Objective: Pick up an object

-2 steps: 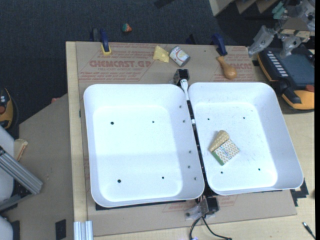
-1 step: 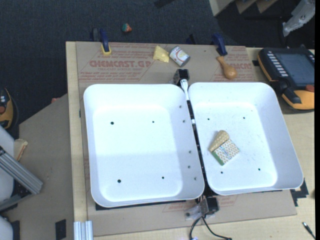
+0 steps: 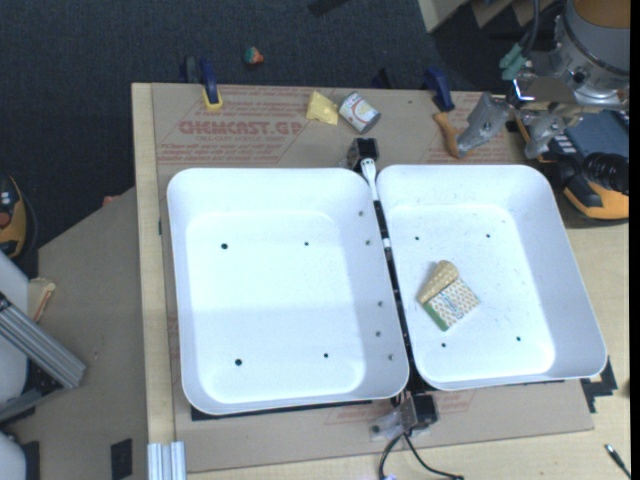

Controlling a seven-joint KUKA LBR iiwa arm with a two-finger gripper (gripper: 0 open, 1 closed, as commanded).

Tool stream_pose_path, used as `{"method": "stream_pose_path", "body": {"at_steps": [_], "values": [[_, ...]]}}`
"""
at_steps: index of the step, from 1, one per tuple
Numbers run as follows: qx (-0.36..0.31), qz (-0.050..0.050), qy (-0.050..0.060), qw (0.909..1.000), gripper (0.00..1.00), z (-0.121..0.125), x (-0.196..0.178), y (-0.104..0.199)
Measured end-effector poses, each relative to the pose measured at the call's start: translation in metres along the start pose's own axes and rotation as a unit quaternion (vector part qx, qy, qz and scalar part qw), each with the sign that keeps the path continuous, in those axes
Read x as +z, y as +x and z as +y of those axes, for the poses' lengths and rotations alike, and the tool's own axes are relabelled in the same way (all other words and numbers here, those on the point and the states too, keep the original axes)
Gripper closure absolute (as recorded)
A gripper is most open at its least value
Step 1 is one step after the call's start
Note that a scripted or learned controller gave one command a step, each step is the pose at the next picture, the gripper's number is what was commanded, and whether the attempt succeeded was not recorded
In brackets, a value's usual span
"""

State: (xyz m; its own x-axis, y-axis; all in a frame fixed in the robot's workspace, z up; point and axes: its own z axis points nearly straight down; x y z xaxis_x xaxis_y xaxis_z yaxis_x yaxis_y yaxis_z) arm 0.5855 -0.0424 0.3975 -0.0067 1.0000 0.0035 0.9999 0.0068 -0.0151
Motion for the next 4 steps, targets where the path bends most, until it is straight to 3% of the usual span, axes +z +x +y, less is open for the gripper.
{"method": "stream_pose_path", "body": {"at_steps": [1,2,3,4], "values": [[0.008,-0.005,-0.01,0.9999,0.0,0.01,-0.031,-0.108],[0.003,-0.004,-0.016,0.9999,0.0,-0.009,-0.147,-0.097],[0.0,-0.001,-0.004,1.0,0.0,0.007,-0.054,-0.023],[0.003,-0.002,-0.01,0.9999,1.0,0.007,-0.071,-0.027]]}}
